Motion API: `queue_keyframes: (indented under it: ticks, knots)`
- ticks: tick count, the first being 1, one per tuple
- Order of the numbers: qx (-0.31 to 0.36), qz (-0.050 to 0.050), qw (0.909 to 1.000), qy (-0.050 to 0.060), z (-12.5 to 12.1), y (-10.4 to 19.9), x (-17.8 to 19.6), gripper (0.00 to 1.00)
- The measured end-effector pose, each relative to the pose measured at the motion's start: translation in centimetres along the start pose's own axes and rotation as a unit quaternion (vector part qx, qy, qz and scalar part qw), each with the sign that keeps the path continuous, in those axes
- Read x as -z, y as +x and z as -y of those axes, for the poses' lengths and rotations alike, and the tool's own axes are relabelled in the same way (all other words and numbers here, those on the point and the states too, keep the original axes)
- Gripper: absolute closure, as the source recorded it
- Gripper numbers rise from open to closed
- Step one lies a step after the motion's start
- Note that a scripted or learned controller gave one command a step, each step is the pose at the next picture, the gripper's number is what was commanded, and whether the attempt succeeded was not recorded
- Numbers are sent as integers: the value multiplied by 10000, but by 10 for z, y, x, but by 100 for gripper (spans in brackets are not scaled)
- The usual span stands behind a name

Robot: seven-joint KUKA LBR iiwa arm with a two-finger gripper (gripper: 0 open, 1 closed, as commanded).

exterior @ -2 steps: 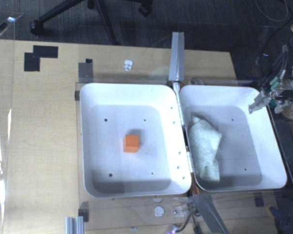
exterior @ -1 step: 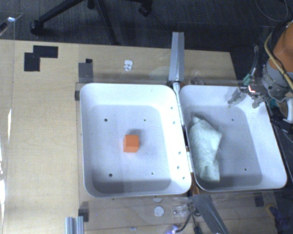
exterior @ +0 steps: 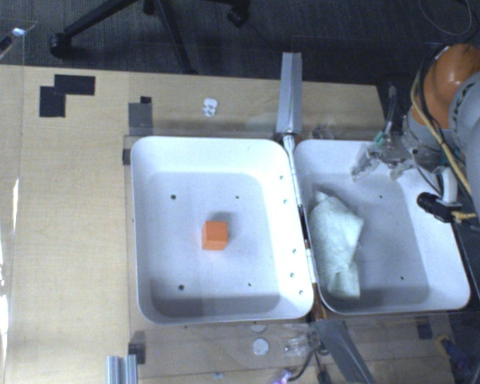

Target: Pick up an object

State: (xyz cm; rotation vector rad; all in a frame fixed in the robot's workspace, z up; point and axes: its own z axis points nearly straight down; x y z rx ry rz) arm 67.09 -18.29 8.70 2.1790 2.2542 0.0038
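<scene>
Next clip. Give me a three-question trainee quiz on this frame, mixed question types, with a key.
1. True or false: the orange block lies in the left bin.
2. Which thing lies in the right bin? A) a white cloth B) a red cup C) a blue ball
3. Fill in: the gripper hangs over the ____ bin, near its far edge.

Key: 1. true; 2. A, the cloth lies bunched along the wall next to the left bin; 3. right.
</scene>
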Motion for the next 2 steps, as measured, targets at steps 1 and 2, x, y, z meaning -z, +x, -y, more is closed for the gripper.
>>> queue_keyframes:
  ticks: [1,2]
  knots:
    - [36,13,10000,-32,-3,2,13,100]
    - [-29,-8,10000,-8,-2,52,104,100]
